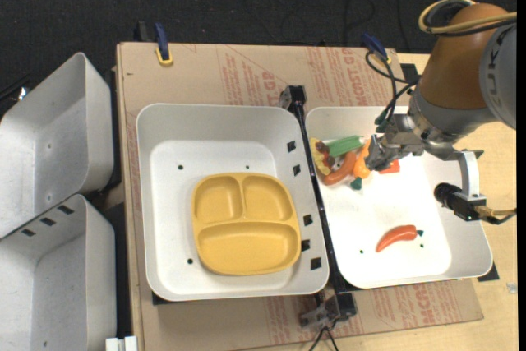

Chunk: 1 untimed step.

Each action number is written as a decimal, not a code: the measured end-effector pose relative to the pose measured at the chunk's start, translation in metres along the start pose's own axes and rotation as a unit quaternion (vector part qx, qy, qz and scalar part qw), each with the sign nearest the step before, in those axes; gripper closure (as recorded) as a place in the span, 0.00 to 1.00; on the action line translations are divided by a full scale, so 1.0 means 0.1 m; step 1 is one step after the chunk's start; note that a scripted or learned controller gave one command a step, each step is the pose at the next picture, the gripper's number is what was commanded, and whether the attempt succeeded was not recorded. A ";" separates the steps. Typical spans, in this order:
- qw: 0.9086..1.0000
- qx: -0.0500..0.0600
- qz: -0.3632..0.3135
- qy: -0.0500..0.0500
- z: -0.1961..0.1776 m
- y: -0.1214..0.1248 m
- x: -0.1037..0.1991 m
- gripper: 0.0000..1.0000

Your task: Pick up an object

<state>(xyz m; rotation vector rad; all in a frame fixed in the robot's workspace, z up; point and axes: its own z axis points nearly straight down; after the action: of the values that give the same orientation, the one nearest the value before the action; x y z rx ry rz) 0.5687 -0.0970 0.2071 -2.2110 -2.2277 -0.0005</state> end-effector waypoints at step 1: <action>1.000 -0.002 0.000 0.000 -0.16 0.01 0.53 1.00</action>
<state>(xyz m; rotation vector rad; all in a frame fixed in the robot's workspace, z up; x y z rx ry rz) 0.5691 -0.0441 0.2236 -2.2125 -2.2309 -0.0037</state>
